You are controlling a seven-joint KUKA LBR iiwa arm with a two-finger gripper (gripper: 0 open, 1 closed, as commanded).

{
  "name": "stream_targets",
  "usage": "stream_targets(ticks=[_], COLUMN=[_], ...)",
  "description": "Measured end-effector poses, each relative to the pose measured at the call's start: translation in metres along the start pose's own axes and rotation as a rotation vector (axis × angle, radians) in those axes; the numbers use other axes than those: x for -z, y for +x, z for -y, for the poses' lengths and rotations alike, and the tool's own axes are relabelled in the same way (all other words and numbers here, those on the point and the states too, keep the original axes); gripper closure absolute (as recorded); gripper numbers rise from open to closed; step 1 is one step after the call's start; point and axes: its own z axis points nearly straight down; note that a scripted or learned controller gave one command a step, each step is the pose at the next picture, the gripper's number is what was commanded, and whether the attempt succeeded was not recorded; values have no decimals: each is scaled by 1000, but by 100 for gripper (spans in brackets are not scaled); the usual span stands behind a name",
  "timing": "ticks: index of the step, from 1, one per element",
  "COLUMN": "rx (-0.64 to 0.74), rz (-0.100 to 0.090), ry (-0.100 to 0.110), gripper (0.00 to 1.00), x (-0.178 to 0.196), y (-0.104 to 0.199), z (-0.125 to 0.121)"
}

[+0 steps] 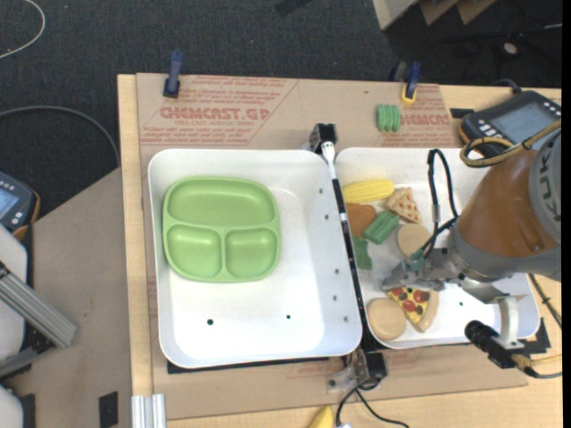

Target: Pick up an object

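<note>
The right bin [464, 315] holds several toy foods. A yellow corn cob [368, 189], a pizza slice [406, 205], a brown bun [360, 218] and a green piece [382, 228] lie in its far left part. A tan disc [413, 239] sits just below them. Near the front lie a second pizza slice [416, 303] and a round tan cookie [386, 319]. My gripper [417, 271] is low in this bin, between the tan disc and the front pizza slice, just above that slice. The arm hides the bin's right half.
The left bin [303, 301] holds a green divided plate [220, 228]. A small green object [387, 118] lies on the bench behind the right bin. Blue clamps [173, 71] [410, 82] stand at the bench's far edge. A hand-held controller [513, 119] sits at far right.
</note>
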Motion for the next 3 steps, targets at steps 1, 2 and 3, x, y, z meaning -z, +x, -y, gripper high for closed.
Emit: stream_targets(ticks=[1,2,3], rx=[3,11,10], rz=[-1,-2,-3], ry=[-4,-3,-12], gripper=[100,100,100], x=[10,102,246], y=[1,65,105], z=[-2,-1,-2])
